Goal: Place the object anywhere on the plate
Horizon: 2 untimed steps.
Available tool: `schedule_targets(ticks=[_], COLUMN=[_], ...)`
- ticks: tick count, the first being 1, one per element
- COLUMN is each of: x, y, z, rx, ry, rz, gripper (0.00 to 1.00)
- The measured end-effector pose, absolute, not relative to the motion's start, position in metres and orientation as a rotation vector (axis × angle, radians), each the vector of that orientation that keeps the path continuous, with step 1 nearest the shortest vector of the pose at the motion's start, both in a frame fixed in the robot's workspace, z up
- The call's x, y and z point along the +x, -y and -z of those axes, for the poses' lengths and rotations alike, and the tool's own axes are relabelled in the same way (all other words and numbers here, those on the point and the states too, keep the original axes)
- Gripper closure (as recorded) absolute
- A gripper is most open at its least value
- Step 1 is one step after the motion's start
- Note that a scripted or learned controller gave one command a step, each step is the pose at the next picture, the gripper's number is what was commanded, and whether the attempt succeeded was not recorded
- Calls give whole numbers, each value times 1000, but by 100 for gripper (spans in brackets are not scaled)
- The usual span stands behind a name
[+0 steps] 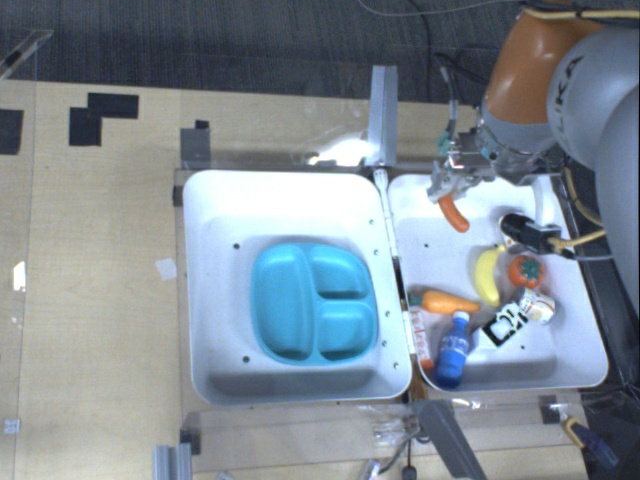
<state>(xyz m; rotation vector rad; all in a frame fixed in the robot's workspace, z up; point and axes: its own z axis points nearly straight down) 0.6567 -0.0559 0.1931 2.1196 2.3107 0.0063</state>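
From where I sit, the hand [452, 180] hangs over the far left corner of the right bin [590, 368], with a small orange-red sausage-shaped object [454, 213] directly under its fingertips. The object looks pinched at its upper end, its long axis slanting down and to the right, so I judge it held. The blue plate [285, 313] lies in the left bin [215, 268], well to the left of the hand and nearer the camera. I judge the coming carry runs leftward over the divider between the bins.
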Motion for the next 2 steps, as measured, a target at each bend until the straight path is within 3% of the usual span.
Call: schedule_targets(ticks=[1,2], x=[609,618], y=[-7,-11], z=[-185,-186], rx=[1982,1790], ry=[-2434,-2575], rz=[-5,-7], gripper=[100,100])
